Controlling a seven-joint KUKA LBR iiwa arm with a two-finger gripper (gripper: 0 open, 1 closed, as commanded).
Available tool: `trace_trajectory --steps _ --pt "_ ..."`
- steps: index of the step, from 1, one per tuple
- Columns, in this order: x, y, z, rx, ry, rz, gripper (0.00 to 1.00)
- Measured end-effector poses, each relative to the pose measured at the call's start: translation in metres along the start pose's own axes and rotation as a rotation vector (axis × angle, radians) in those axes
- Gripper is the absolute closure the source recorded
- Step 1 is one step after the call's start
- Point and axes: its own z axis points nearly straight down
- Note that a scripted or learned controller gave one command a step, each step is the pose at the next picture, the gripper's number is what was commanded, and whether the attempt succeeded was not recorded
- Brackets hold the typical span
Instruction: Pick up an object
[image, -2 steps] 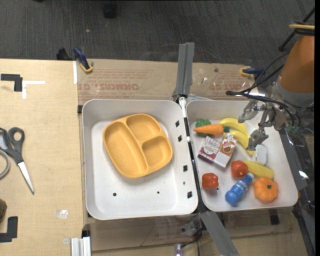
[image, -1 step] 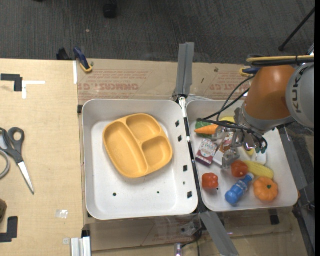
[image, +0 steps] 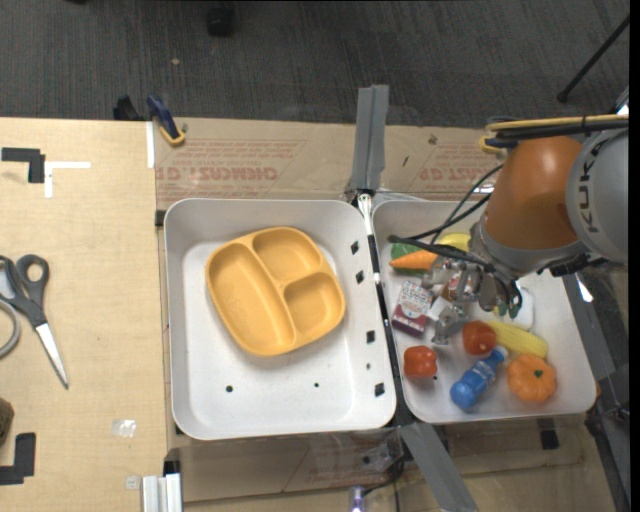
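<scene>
The right bin (image: 560, 404) holds several small items: a carrot (image: 413, 260), a small packet (image: 412, 305), a red tomato-like piece (image: 420, 362), a second red piece (image: 478, 338), a blue bottle (image: 474, 383), a yellow banana-shaped piece (image: 519, 338), an orange pumpkin (image: 532, 380) and a yellow piece (image: 455, 241) at the back. My gripper (image: 455, 303) hangs low over the middle of this bin, between the packet and the second red piece. Nothing visible sits between its fingers. The arm's orange band covers the bin's back right.
The left bin (image: 190, 400) holds a yellow divided plate (image: 274, 290). Scissors (image: 38, 312) lie on the wooden bench at far left. A grey divider post (image: 369, 140) stands at the back between the bins. Cables trail from the wrist over the right bin.
</scene>
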Motion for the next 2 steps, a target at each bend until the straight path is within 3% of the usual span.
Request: trace_trajectory --steps 1,2 --pt "-0.025 0.009 -0.001 0.000 -0.003 0.008 0.00" --pt "0.002 -0.022 -0.001 0.000 -0.002 -0.076 0.00"
